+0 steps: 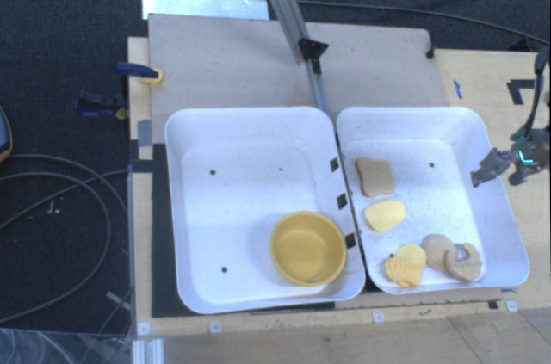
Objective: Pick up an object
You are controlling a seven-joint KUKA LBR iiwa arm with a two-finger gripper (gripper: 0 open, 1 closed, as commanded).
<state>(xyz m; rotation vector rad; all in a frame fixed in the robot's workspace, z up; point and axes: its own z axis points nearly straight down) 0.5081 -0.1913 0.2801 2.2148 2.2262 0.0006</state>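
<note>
Nothing picked yet. Candidates sit in the right bin [465,123]: toast [375,176] near its left wall, yellow piece [384,215] just below, ridged chip [405,265], cookie [435,249] and pretzel [465,262] along the front edge. Yellow bowl [307,247] sits at the left bin's [250,121] front right corner. Gripper [498,168] hovers over the right bin's right rim, holding nothing; can't tell whether it is open. Looks like pre-approach, staged outside the clutter.

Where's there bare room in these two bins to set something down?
Left bin: bare everywhere but the yellow bowl at its near right. Right bin: bare far strip and right side; crowded near edge around the toast slice and pretzel.
</note>
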